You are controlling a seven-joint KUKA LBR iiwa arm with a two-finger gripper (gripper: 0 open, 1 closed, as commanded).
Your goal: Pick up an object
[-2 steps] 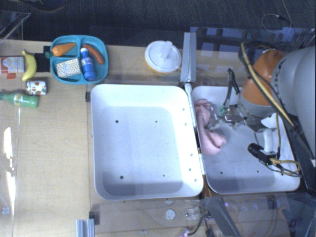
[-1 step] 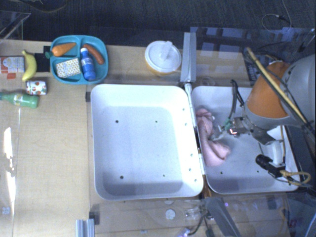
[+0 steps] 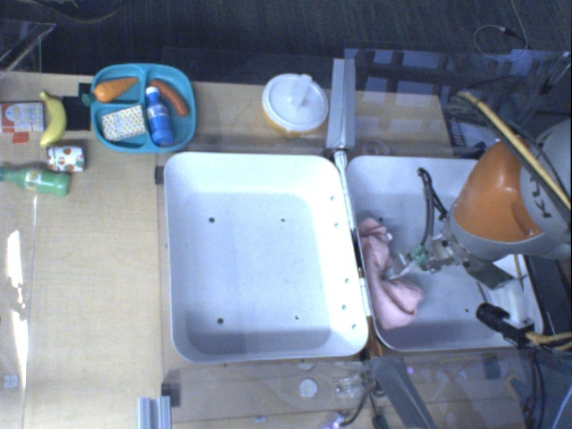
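Looking down on the bench, we see the gripper (image 3: 409, 266) low in the right bin (image 3: 465, 172), just at the right side of the pink cloth (image 3: 386, 280). This cloth is the only thing in that bin, and it lies against the left wall, a crumpled strip running from far to near. The gripper's tip seems to touch the cloth near its middle, but we cannot tell whether the jaws are spread or pressed together, because the metal parts are small and blurred there.

We think several things could go wrong. The cloth is soft and flat, so the jaws may close on only a thin fold, and it may slip out when the arm (image 3: 500, 204) rises. The cloth is also tight beside the wall, so one jaw may hit the rim instead of going around the fabric.

We count two white bins, one pink cloth and one arm. The left bin (image 3: 259, 177) has nothing for picking.
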